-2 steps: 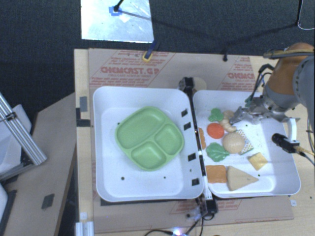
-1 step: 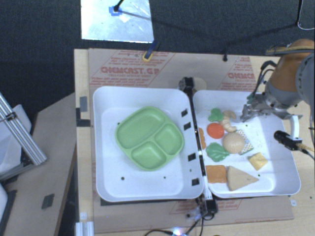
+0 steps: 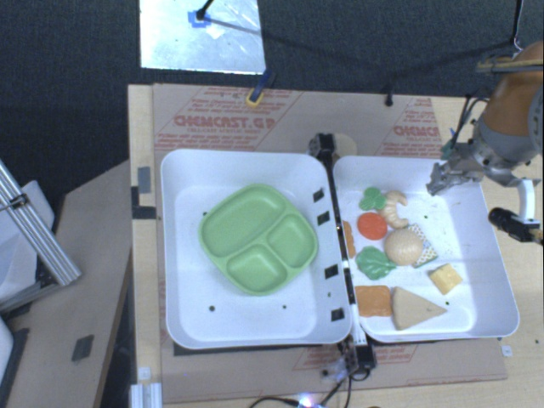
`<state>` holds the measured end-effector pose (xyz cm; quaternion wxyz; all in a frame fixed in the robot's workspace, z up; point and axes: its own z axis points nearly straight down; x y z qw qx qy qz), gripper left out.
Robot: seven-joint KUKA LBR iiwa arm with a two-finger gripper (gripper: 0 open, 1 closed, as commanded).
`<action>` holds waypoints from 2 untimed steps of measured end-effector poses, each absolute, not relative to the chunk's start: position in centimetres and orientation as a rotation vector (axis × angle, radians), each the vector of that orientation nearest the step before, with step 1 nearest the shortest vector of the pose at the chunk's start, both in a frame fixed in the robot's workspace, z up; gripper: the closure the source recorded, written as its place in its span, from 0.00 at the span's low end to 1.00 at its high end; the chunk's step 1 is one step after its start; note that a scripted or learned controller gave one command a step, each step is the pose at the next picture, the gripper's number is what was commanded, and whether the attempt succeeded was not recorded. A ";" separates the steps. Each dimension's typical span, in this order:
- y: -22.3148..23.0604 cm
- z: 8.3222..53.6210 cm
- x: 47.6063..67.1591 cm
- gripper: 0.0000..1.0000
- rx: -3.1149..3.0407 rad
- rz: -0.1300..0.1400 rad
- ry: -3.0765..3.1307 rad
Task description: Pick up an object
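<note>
The right bin (image 3: pixel 476 228) holds several toy foods. A green broccoli piece (image 3: pixel 371 199) and a pale curled piece (image 3: pixel 394 207) lie at the back, with a red tomato (image 3: pixel 371 225) just in front. A beige ball (image 3: pixel 404 246) sits mid-bin beside a green leaf (image 3: pixel 374 263). Along the front lie an orange square (image 3: pixel 372 299), a beige wedge (image 3: pixel 415 308) and a yellow cube (image 3: pixel 444 277). An orange strip (image 3: pixel 348 238) rests against the left wall. My gripper (image 3: pixel 440 179) hangs over the bin's back right part, right of the curled piece, with nothing seen in it.
The left bin (image 3: pixel 183 194) carries a green divided plate (image 3: pixel 259 239). A black divider with clips (image 3: pixel 333 228) runs between the bins. A shiny sheet (image 3: pixel 202 24) lies behind the bench. Bare floor shows along the right bin's right side.
</note>
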<state>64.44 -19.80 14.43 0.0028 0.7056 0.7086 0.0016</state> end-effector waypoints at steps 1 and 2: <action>-20.3 19.5 63.7 1.00 2.217 0.004 2.219; -20.3 22.5 63.8 1.00 2.215 0.003 2.224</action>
